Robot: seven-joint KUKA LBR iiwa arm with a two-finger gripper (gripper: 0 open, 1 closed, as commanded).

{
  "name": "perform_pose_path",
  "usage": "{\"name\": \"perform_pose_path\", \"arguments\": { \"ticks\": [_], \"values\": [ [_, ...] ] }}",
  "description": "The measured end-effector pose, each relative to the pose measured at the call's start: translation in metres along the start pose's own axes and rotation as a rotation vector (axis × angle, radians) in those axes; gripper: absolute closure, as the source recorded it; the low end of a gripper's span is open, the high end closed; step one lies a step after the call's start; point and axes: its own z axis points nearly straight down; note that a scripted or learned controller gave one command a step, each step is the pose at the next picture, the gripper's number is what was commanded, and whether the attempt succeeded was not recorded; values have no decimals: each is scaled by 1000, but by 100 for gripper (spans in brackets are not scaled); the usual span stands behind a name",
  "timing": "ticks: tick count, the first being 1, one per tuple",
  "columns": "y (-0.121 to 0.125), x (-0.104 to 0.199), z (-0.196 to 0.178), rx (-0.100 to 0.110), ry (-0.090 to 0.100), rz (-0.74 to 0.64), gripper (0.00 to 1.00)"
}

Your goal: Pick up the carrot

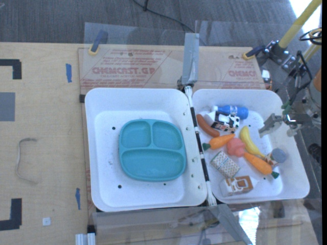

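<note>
The hand (273, 122) is hovering over the right bin's (294, 188) right edge, fingers spread apart, gripping nothing, well apart from the carrot (220, 141).

The gripper (270, 125) hangs at the view's right side, its arm reaching in from the right.

Toys crowd my right-hand white bin (294, 185): the yellow plastic banana (250, 141) and pink round toy (235, 147) press against the orange carrot (258, 164). Bare floor along the bin's right side gives me room.
</note>
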Motion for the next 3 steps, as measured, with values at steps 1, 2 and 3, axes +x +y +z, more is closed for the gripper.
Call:
{"name": "perform_pose_path", "arguments": {
  "ticks": [1,2,3],
  "values": [
    [-4,10,139,-12,-4,-184,0],
    [-4,4,131,-15,-8,-173,100],
    [-4,4,131,-15,-8,-174,0]
  ]
}}
